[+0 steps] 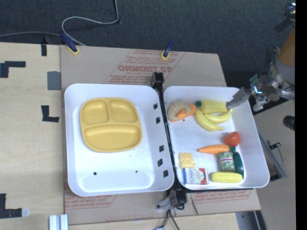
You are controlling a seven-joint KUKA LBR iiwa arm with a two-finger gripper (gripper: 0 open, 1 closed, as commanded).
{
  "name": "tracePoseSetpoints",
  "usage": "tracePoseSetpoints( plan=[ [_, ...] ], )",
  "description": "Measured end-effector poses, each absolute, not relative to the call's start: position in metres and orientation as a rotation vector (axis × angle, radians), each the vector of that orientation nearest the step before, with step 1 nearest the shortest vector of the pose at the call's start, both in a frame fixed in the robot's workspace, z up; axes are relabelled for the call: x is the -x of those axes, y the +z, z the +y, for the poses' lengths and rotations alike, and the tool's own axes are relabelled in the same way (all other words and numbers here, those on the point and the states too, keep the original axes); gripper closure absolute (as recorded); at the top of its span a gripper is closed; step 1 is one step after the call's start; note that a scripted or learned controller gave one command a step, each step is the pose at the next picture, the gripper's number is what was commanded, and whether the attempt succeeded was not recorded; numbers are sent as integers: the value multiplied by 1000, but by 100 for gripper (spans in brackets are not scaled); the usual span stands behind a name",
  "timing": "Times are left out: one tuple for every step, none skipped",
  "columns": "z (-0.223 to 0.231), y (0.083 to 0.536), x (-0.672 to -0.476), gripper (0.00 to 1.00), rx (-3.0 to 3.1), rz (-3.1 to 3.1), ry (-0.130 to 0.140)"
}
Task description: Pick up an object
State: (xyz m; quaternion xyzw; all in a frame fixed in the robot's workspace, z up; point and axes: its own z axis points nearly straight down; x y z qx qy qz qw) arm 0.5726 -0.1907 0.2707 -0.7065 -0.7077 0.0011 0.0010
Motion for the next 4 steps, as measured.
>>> tracePoseSetpoints(
  plan=[
    [-171, 161, -615, 0, 2216, -2221, 4],
    [-157, 85, -590, 0, 2220, -2223, 1],
    [-157, 93, -591, 100, 2219, -2224, 1],
    [-71, 190, -555, 100, 2216, -2223, 2]
  ],
)
